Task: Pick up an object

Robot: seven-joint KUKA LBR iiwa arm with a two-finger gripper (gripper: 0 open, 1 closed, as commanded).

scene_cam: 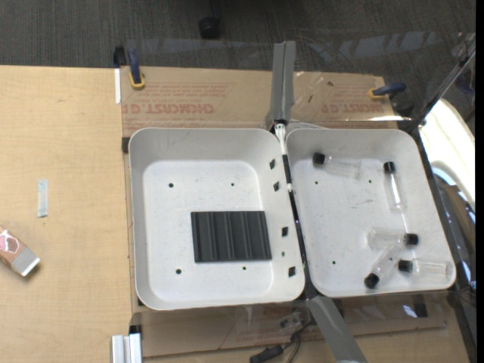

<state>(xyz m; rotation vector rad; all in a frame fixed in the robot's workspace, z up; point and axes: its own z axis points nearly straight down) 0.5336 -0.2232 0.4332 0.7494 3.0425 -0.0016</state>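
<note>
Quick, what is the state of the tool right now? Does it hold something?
Tool: cannot be told.
Five vials lie loose in the right bin; the black block lies in the left bin.

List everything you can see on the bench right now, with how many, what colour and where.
white bins: 2, white, side by side mid-bench, left bin, right bin
ridged pad: 1, dark grey, lying flat in left bin
clear tubes with black caps: 5, in right bin, first, second, third, fourth, fifth
clamps: 2, blue and orange, far cardboard edge, and
small packet: 1, white and red, left bench edge
</note>
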